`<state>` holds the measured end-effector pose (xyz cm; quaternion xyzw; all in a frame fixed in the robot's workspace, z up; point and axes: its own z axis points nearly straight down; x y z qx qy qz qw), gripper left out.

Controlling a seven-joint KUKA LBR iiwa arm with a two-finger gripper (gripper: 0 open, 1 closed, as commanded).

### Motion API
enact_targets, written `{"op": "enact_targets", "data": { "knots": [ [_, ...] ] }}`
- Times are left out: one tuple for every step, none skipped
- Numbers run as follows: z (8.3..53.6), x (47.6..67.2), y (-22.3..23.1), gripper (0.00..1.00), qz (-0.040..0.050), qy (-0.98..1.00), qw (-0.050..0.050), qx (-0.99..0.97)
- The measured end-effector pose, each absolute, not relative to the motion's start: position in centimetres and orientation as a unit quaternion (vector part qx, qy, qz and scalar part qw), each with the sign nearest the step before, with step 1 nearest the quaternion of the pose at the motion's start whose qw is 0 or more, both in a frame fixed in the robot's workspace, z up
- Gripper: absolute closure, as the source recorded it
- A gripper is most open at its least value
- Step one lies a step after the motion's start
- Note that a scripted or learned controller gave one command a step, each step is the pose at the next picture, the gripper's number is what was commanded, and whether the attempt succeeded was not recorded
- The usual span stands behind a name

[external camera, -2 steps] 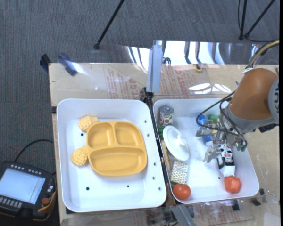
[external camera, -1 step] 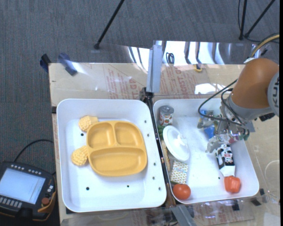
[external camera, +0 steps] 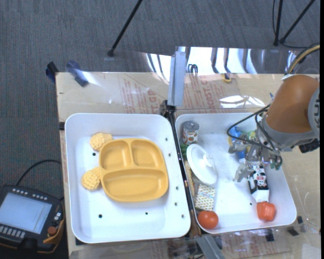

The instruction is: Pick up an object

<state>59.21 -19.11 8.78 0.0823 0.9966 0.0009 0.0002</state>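
Note:
My gripper hangs over the right bin, below the orange wrist band, and its fingers stand apart, open. A small black, white and red carton lies on the bin floor just under and right of the fingertips; I cannot tell whether they touch it. The same bin holds a small tin can, a white round lid, a patterned packet, a red tomato and a red-orange fruit.
The left bin holds a yellow divided plate and two yellow waffle-like pieces. A metal post rises between the bins at the back. A teach pendant lies on the floor at lower left.

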Motion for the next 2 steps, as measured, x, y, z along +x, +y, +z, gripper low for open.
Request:
{"op": "enact_targets", "data": {
  "knots": [
    [8.8, 60.4, -20.8, 0.0, 0.0014, 0.996, 0.0, 0.09],
    [8.8, 62.2, -20.8, 0.0, 0.0006, 0.998, 0.002, 0.068]
  ]
}}
